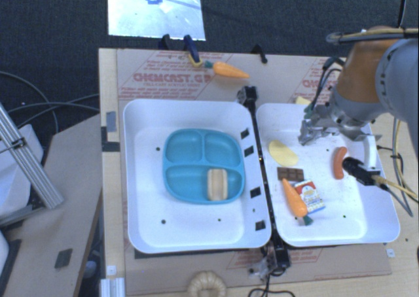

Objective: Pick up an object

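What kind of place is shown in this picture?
Probably a robot test bench in a lab: a grey arm reaches over two white bins holding toy food, like a carrot and a blue plate.

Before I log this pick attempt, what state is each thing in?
Gripper: low over the right bin, nothing seen held.
Blue divided plate: flat in the left bin.
Tan bread slice: lying in the plate's lower compartment.
Orange toy carrot: lying flat in the right white bin.
Red sausage: lying flat.

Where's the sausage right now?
The sausage lies in the right bin, near its right side, just right of the gripper and above the small carton.
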Motion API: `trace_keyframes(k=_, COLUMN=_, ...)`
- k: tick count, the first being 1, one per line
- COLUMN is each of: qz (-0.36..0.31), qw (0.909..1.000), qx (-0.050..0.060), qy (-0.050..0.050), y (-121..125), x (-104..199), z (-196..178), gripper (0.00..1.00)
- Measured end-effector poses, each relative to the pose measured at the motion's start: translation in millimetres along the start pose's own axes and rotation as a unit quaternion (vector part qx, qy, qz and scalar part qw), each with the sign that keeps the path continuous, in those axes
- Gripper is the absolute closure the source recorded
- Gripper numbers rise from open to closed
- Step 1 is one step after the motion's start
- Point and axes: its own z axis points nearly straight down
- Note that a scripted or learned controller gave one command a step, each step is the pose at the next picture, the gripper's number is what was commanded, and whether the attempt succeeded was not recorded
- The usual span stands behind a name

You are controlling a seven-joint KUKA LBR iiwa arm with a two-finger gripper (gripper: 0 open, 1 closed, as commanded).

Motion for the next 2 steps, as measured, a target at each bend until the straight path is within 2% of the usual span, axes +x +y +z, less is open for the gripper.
trace_keyframes(k=2, qz=-0.003, qw=1.0000, qx=0.000, qy=0.000, y=3, x=1, z=-81, gripper=1.00)
